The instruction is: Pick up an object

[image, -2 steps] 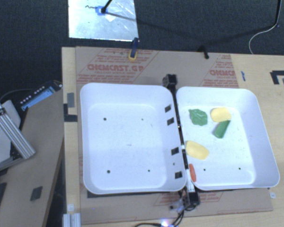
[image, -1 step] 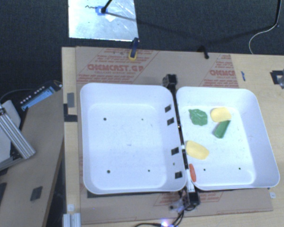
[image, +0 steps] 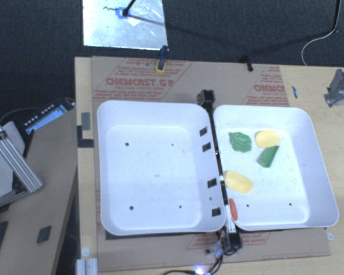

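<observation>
From my remote station, the right bin [image: 309, 153] is my landmark on the worktop [image: 132, 76]. Nearest the camera, a small orange piece [image: 233, 209] lies at that bin's near left corner, against the dividing edge. Just beyond it, a yellow lump [image: 238, 181] rests on the bin's floor by its left wall. Farther in, a dark green wedge [image: 268, 156] sits close beside a yellow round piece [image: 267, 138], with a green crumpled piece [image: 239, 141] just to their left. The left bin [image: 155, 165] adjoins the right bin's left wall. Beyond the right bin's far right corner, the hand [image: 339, 89] hangs over the worktop's edge; I cannot tell how it is set.
</observation>
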Controlling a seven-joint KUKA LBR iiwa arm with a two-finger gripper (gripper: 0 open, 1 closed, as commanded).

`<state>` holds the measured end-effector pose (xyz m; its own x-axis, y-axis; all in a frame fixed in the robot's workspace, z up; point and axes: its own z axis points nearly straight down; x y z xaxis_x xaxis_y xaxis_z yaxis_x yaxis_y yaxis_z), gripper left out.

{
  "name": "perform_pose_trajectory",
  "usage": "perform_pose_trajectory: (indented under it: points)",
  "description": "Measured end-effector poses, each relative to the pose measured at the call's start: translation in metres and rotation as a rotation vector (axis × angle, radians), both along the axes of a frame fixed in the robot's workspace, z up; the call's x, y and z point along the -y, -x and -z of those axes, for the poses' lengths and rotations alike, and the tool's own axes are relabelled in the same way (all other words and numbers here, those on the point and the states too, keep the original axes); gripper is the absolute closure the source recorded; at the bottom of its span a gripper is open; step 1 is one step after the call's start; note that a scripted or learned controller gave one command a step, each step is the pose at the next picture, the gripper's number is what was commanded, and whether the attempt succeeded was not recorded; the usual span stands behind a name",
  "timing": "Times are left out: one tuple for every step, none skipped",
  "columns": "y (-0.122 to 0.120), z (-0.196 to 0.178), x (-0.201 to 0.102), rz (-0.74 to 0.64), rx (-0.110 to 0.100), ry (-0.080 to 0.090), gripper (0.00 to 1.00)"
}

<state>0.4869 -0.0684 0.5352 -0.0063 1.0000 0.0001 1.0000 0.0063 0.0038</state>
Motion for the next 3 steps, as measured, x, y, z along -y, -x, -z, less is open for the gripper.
perform_pose_trajectory:
  points:
    - [0.000,0.000,-0.017,0.001,0.000,0.000,1.00]
    - [0.000,0.000,-0.041,0.000,-0.001,-0.001,1.00]
    - [0.000,0.000,-0.063,0.000,-0.001,-0.001,1.00]
